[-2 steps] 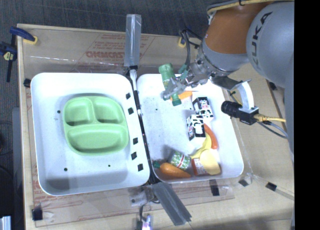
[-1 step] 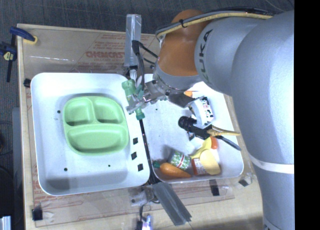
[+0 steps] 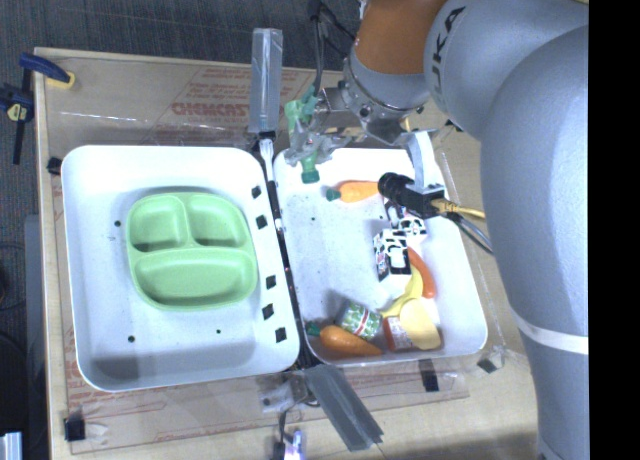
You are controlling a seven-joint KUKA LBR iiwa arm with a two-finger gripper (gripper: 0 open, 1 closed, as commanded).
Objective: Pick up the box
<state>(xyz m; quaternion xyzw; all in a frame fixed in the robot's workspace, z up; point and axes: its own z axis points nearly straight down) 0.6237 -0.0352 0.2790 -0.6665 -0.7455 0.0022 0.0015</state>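
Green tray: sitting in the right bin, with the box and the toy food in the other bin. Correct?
Not quite. The camera view shows the green tray in the left bin, not the right. The black-and-white box and the toy food, such as the carrot, lie in the right bin, as the rest of your statement implies.

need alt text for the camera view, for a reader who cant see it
A grey robot arm with an orange band reaches from the right over the far edge of the right white bin, which holds a black-and-white patterned box, two carrots, a banana and a small can. The left white bin holds a green divided tray.
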